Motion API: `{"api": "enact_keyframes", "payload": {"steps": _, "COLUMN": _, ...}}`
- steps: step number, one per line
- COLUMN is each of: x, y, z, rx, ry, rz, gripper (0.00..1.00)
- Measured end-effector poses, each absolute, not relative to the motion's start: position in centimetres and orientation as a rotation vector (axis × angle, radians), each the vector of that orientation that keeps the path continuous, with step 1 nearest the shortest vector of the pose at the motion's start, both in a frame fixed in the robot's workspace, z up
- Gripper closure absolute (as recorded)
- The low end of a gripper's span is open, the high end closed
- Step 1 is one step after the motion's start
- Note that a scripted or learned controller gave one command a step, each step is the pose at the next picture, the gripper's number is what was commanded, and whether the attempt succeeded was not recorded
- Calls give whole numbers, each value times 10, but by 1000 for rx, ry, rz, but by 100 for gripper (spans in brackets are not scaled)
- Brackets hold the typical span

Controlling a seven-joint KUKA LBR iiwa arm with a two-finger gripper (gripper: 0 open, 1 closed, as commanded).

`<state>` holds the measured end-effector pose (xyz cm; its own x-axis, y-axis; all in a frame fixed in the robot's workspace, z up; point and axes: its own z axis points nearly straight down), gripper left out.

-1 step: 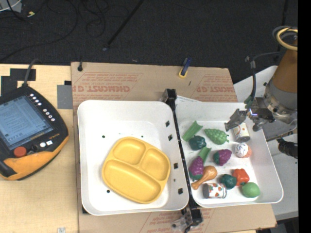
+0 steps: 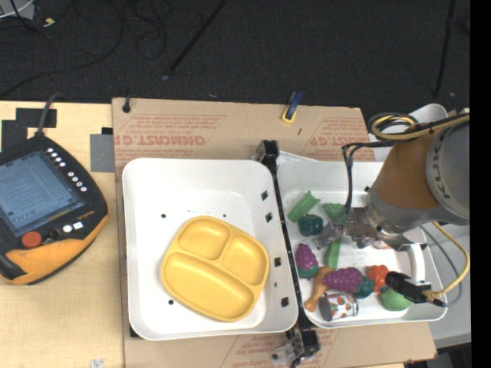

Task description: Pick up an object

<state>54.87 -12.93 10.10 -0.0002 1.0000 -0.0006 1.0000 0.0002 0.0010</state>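
Small printed can [image 2: 338, 307], glossy yellow tray [image 2: 215, 268]

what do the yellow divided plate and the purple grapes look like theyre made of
Yellow three-compartment plate: likely moulded plastic, smooth, slightly glossy, with soft highlights on its rounded ridges. Purple grape bunch: probably toy plastic or rubber; uniform colour, faint sheen.

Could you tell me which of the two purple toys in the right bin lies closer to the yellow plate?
The smaller purple toy, beside the bin divider, lies closer to the yellow plate; the larger purple toy sits farther right.
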Motion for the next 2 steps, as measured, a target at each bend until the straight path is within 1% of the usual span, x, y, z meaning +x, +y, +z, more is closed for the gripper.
{"api": "enact_keyframes", "payload": {"steps": 1, "x": 563, "y": -86, "z": 89, "rx": 2221, "ry": 2227, "rz": 0, "gripper": 0}}
{"api": "enact_keyframes", "payload": {"steps": 2, "x": 540, "y": -117, "z": 88, "rx": 2226, "ry": 2223, "rz": -7, "gripper": 0}}
